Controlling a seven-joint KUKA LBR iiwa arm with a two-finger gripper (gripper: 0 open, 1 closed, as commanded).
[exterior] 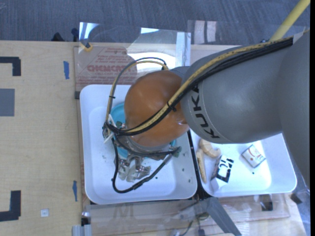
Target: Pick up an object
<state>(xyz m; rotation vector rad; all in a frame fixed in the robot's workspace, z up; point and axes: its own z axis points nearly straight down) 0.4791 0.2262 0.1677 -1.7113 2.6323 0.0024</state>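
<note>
My arm reaches from the right over the left bin (93,146), its orange band covering the bin's middle. The gripper (132,170) hangs low over the bin floor near the front, ringed by black cables. A light blue object (117,116) peeks out behind the wrist at the bin's left centre, mostly hidden by the arm. In the right bin (283,176) lie a cream-coloured elongated object (205,156), a black and white object (224,170) and a small white box with a red mark (253,155).
A clear plastic sheet with red print (106,68) lies behind the left bin. The wooden bench (39,141) stretches to the left with black markers and blue tape marks. A thin divider separates the two bins.
</note>
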